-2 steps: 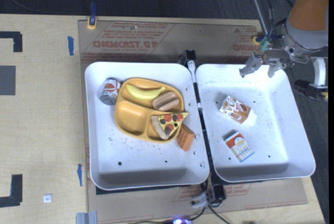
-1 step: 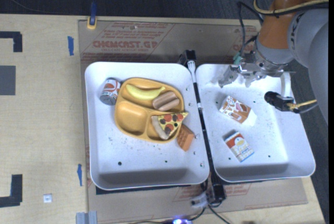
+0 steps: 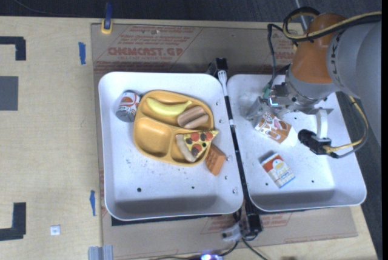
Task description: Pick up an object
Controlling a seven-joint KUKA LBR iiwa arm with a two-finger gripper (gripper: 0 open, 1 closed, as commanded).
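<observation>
right bin (image 3: pixel 345 189): flat carton (image 3: pixel 278 170) at 6, crinkly packet (image 3: pixel 273 129) at 11 | left bin (image 3: pixel 115 150): glossy yellow tray (image 3: pixel 154 134) | gripper (image 3: pixel 274 101) just above packet, opening cannot be told

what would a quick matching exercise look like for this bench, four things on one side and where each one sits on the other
Things:
1. can
2. pizza slice
3. small carton
4. gripper

Places:
A. in the yellow tray's lower right compartment
B. above the right bin, over a small packet
C. on the left bin's floor, against the yellow tray's upper left edge
D. flat on the right bin's floor, toward its near side

Pairs: 1-C, 2-A, 3-D, 4-B
</observation>
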